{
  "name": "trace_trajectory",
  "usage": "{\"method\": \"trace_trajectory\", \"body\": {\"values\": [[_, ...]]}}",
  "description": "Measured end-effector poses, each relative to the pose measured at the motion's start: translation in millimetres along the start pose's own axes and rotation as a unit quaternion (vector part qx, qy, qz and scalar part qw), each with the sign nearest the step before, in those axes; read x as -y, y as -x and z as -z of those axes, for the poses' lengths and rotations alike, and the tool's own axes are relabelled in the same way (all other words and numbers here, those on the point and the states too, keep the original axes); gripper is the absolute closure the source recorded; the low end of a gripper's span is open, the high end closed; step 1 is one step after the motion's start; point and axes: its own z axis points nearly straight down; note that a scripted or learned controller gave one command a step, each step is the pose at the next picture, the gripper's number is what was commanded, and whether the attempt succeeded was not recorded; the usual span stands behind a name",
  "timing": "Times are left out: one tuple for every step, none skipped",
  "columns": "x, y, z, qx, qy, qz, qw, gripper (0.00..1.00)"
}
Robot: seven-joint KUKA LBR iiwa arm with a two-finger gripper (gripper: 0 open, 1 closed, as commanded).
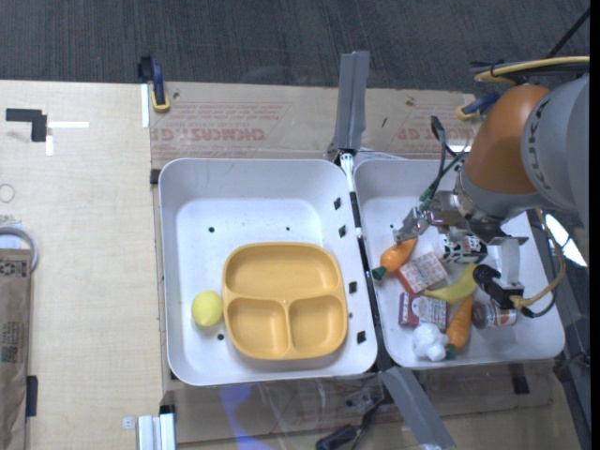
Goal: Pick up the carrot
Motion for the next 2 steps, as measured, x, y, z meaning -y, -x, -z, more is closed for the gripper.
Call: {"method": "trace_trajectory", "body": {"values": [[1.2,-5.7,0.4,-0.002,0.005,-0.124,0.9923,0.00],[33.3,-33.1,84.3,-0.003,-0.017,-0.093,0.9956,0.00]]}}
